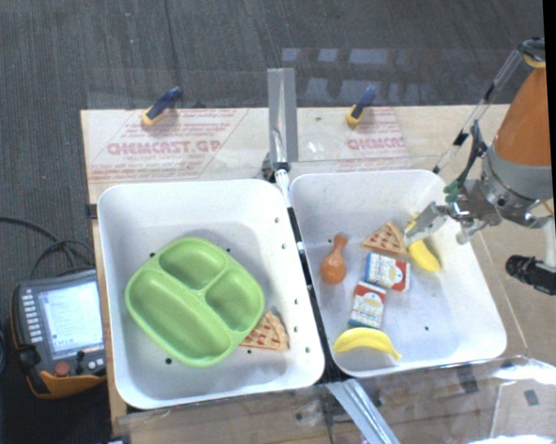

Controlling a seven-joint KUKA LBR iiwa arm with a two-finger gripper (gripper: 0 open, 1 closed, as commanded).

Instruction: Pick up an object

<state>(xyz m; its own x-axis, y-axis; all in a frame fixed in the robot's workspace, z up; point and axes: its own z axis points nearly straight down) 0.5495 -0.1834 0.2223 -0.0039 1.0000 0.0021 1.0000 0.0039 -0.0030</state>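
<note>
Claw (427,228) hung low over right bin (473,340), near its far right wall. Whether it was spread or closed, I could not tell. Small banana (425,255) lay just under it, likely the target; 2nd banana (365,342) sat near the front.

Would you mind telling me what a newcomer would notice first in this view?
Probably the bright green divided plate in the left bin, with a waffle-patterned slice tucked against its lower right edge. Next, the right bin's toy food: two bananas, a drumstick, small cartons, with the claw above the upper banana.
</note>
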